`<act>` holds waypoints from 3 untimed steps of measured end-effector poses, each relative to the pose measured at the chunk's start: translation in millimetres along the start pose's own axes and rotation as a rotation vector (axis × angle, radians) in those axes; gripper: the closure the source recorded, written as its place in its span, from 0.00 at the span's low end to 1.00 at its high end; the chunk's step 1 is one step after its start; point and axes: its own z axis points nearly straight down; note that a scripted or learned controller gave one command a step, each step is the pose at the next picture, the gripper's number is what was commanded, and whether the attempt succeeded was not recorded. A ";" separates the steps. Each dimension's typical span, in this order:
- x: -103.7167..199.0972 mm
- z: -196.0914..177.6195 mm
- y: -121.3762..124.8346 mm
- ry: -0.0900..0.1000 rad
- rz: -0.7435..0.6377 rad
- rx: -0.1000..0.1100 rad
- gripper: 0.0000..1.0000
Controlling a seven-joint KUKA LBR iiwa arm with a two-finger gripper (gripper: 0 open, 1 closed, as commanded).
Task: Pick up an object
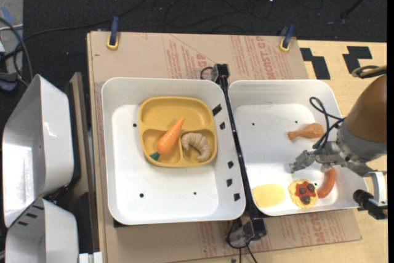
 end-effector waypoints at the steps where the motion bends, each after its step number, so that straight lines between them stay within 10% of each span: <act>1: 0.0 -10.7 0.5 -0.001 0.000 -0.002 1.00; 3: -0.8 -115.4 5.0 -0.003 -0.005 -0.006 1.00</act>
